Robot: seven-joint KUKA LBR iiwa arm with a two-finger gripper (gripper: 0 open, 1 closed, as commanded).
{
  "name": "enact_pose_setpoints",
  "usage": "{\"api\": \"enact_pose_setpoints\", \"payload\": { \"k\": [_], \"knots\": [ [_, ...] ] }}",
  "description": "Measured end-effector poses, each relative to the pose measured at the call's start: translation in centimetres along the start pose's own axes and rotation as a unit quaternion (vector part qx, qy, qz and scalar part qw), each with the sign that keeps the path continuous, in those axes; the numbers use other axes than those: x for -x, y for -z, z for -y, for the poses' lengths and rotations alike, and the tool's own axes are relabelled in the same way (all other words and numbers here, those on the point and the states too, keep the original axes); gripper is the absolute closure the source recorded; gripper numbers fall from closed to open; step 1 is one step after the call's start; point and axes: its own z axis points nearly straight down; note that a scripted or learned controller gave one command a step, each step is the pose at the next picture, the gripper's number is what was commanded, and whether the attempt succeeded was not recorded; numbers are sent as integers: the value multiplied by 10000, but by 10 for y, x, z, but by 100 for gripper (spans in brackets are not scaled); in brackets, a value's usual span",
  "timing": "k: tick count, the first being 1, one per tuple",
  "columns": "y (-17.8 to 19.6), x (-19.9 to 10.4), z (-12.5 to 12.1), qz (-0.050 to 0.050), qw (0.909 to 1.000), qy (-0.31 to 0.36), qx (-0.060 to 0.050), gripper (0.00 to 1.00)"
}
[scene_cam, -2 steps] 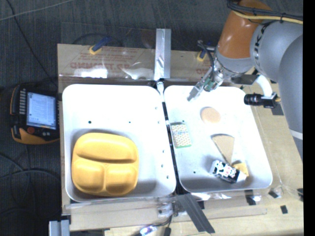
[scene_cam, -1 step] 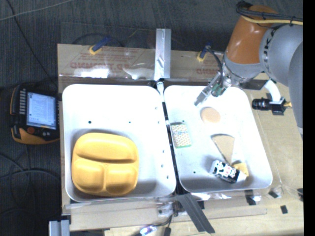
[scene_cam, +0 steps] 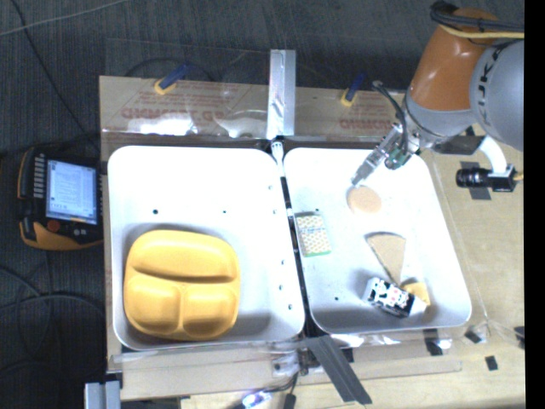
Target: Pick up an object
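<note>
Hovering over the far side of the right bin [scene_cam: 443, 228], the gripper [scene_cam: 364, 174] is pointing down-left w/ its slim tip just above a round tan disc [scene_cam: 364, 200]; can't tell how far it's opened, and nothing is showing in its grasp. A tan wedge piece [scene_cam: 389, 250] is lying nearer the front, a black-and-white item [scene_cam: 390, 296] beside a small yellow bit [scene_cam: 418, 291] at the front corner, a dotted green card [scene_cam: 312, 233] by the divider. The left bin [scene_cam: 196, 169] is holding a big yellow foam block [scene_cam: 180, 281]
</note>
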Motion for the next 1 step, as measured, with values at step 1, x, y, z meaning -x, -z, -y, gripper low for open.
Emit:
{"api": "enact_pose_setpoints", "payload": {
  "k": [1],
  "knots": [
    [-16, -15, 69, -14, 9983, 581, 3, 100]
  ]
}}
